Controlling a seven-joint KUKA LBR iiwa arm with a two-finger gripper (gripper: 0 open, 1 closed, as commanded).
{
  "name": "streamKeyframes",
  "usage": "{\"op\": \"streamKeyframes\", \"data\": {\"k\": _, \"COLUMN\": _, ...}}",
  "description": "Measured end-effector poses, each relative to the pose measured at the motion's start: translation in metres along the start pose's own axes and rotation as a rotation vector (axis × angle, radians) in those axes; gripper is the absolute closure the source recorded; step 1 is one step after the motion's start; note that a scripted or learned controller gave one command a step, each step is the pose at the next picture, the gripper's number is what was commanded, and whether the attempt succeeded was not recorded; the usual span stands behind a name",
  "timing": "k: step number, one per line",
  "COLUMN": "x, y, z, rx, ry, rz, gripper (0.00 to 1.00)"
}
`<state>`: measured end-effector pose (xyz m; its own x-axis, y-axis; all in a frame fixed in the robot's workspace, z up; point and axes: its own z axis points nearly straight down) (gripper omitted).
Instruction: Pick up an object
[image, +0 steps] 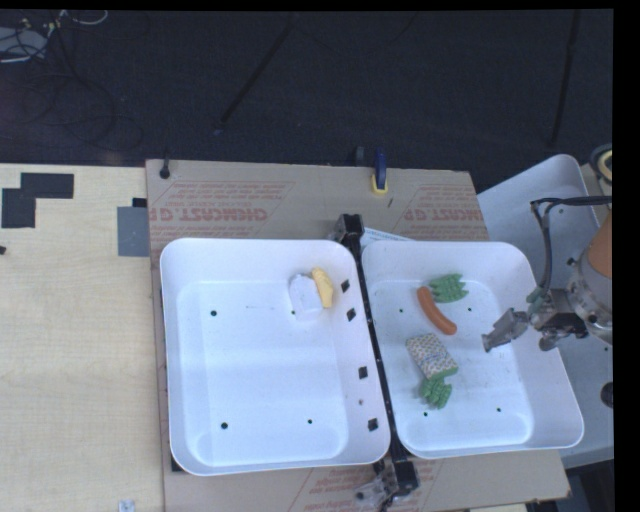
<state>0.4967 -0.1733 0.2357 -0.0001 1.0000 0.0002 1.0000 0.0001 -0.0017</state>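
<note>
Two bins; jaws (520, 335) spread, hold nothing, right of sausage (436, 310) in right bin (560, 420).

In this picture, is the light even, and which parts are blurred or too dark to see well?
Camera view: light is bright on both white bins, nearly washing out the white object beside the yellow one; the background above the bench is almost black; the gripper over the right bin looks soft, its fingers unclear; small items cast faint shadows.
</note>
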Motion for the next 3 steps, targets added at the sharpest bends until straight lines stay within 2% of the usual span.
{"op": "streamKeyframes", "data": {"k": 1, "x": -0.001, "y": 0.000, "z": -0.010, "rx": 0.002, "ry": 0.001, "rz": -0.001, "gripper": 1.00}}
{"op": "streamKeyframes", "data": {"k": 2, "x": -0.041, "y": 0.019, "z": -0.092, "rx": -0.006, "ry": -0.004, "rz": 0.000, "gripper": 1.00}}
{"op": "streamKeyframes", "data": {"k": 3, "x": 0.026, "y": 0.071, "z": -0.119, "rx": -0.005, "ry": 0.000, "rz": -0.008, "gripper": 1.00}}
